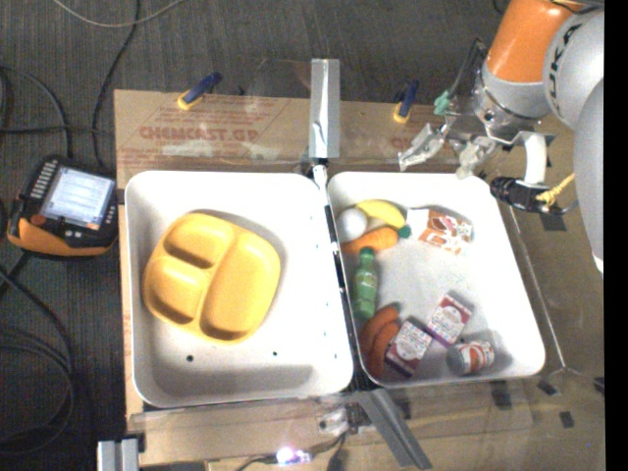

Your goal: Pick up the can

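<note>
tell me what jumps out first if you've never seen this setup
The big yellow divided tray in the left bin grabs the eye first. Next, the right bin crowded with small items, the can lying in its near right corner. The gripper hovers above that bin's far edge.

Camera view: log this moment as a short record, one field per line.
arm: reaches in from the right, gripper above the far edge of the right bin
gripper load: nothing between its fingers
can: lying on its side in the near right corner of the right bin
beside the can: two small cartons
also in right bin: green bottle, banana, carrot, pouch
left bin: holds a yellow divided tray
task state: can not yet picked up
</note>
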